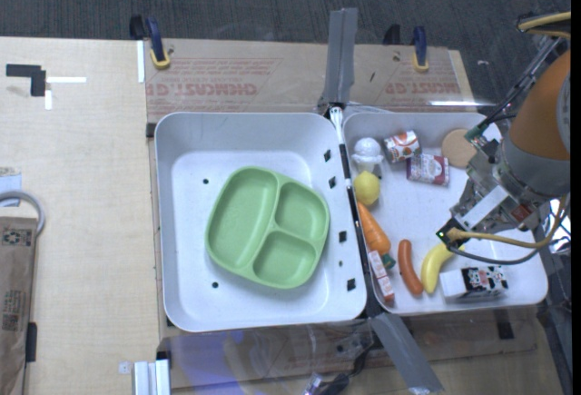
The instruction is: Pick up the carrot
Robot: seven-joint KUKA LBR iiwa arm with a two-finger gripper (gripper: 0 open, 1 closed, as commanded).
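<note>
Gripper (457, 234) low over the right white bin (536, 291), arm entering from the right with its orange band above the wrist. Finger spread: cannot tell, the tips are lost against cabling and dark hardware. Nothing visibly held.

Just below and left of the tips: a yellow banana-shaped toy (434, 264), close to touching. Next left, a red sausage-shaped toy (410, 267). Further left again, against the bin's left wall, the orange tapered carrot (373, 229), lying lengthwise along the wall, well apart from the gripper. A round yellow lemon-like toy (367, 188) sits just off its far end; a small flat red-and-white packet (382, 277) lies at its near end.

Below the gripper: a white box with black-and-red print (477, 280).

Away to the far left, the second white bin (172, 202) carries a green divided plastic plate (268, 227).

Risks, as judged: descending here would take the banana, not the carrot. The carrot hugs the wall, so one finger may strike the rim or find no gap. Lemon and packet crowd both ends; a sideways nudge could roll the carrot or catch the sausage instead.
</note>
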